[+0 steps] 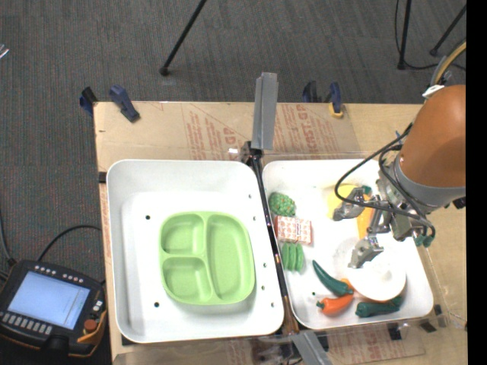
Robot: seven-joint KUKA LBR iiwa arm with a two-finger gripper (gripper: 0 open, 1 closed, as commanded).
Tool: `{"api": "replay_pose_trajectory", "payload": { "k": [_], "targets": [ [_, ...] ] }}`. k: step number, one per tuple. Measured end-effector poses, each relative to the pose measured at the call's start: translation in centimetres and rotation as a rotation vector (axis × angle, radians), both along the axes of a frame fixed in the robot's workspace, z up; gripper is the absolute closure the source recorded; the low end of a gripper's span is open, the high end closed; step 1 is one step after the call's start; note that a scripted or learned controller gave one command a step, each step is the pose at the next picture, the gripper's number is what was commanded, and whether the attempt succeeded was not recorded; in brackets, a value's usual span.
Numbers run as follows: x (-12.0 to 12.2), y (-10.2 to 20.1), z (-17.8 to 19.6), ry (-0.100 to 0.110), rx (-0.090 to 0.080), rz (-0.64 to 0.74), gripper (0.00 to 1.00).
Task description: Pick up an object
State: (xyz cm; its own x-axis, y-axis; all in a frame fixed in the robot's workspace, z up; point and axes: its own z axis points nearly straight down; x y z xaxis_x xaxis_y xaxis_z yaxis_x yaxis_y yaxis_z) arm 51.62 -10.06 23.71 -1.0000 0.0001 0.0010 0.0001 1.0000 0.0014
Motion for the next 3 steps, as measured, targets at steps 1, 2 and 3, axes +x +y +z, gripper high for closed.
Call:
{"api": "replay_pose_trajectory", "payload": {
  "k": [1,2,3],
  "targets": [
    [-4.4,-0.4,-13.5,0.014,0.004,0.072,0.0],
    [4.6,0.6,-15.0,-0.001,0.001,0.039,0.0],
    [-0.8,0.1,-15.1,0.0,0.0,0.115,0.0]
  ]
}}
